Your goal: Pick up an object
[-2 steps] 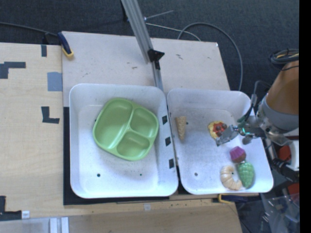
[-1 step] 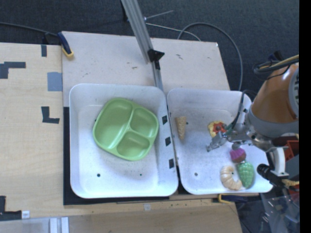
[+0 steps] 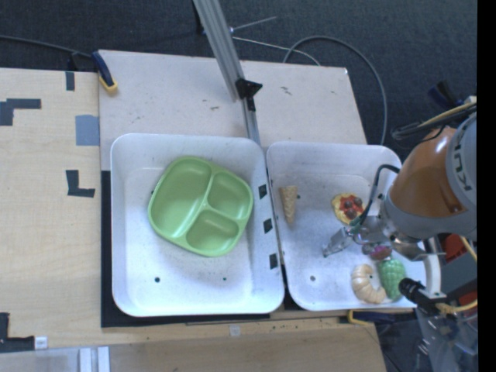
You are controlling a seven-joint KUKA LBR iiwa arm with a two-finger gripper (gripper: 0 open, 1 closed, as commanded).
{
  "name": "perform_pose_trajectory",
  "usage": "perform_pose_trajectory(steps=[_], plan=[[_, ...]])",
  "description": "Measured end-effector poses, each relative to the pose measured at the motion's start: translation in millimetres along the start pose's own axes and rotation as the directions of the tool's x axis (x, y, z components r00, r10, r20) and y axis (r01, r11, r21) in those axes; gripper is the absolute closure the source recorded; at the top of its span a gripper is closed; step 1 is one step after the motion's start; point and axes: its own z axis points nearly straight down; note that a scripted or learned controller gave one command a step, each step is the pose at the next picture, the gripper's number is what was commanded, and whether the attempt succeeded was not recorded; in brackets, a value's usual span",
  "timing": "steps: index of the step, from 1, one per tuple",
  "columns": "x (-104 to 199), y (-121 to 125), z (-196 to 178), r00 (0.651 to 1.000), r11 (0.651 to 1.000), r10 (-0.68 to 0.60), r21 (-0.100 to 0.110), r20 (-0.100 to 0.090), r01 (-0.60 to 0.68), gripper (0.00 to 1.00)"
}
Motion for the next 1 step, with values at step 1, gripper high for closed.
perform_pose_trajectory(steps=[1], plan=[[0.0, 0.2, 24.7, 1.000, 1.000, -0.001, -0.007, 0.002, 0.001, 0.00]])
